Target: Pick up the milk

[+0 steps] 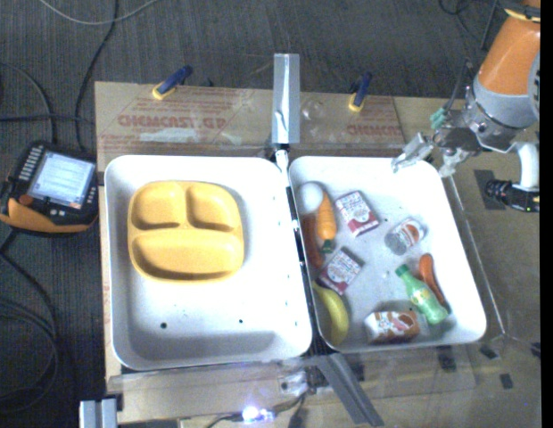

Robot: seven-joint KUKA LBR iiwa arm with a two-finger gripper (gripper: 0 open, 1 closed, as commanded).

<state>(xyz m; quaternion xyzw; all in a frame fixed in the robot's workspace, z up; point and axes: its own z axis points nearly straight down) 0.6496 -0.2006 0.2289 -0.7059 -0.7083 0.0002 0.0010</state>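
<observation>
Two small white-and-red cartons lie in the right bin (455, 239). One milk carton (356, 212) rests near the bin's far middle, and a similar carton (341, 268) lies closer to the front, left of centre. My gripper (428, 159) hovers over the bin's far right corner, up and to the right of the nearer-to-it carton and well apart from it. Its two fingers are spread open with nothing between them.
The right bin also holds a white egg (309, 194), a carrot (325, 217), a can (406, 235), a green bottle (424, 295), a red pepper (428, 270), a banana (333, 315) and a jar (394, 325). A yellow divided tray (187, 230) sits in the left bin (125, 328).
</observation>
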